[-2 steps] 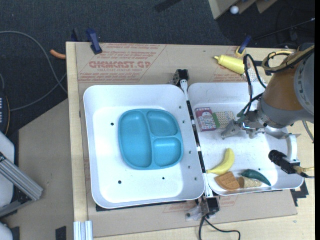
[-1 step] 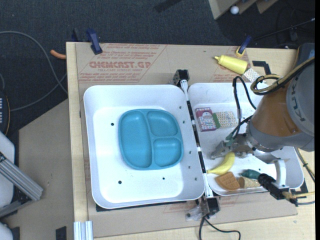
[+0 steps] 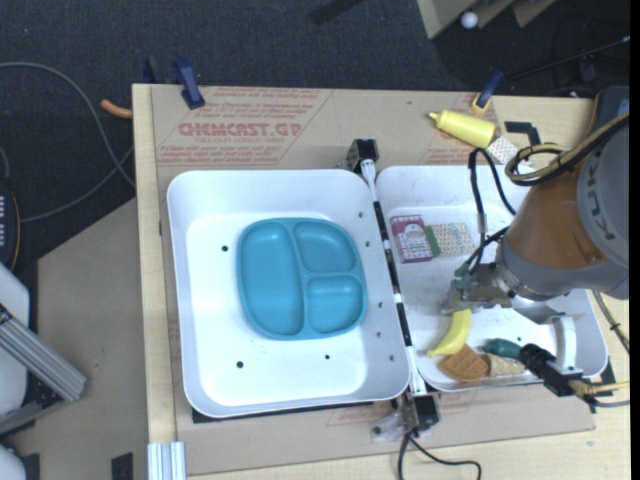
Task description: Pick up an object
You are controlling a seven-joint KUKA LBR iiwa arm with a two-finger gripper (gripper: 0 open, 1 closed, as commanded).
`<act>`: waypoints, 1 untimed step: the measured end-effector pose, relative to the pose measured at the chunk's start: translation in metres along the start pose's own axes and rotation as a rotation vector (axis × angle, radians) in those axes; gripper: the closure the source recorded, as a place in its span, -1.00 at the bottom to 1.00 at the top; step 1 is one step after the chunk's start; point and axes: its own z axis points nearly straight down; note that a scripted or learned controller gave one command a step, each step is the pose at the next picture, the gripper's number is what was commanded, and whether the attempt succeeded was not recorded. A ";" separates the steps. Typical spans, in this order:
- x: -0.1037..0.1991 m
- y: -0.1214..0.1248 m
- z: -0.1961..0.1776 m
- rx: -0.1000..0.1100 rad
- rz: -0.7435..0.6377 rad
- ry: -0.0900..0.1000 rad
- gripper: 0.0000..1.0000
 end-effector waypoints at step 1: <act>0.046 0.041 -0.091 -0.001 -0.001 0.001 1.00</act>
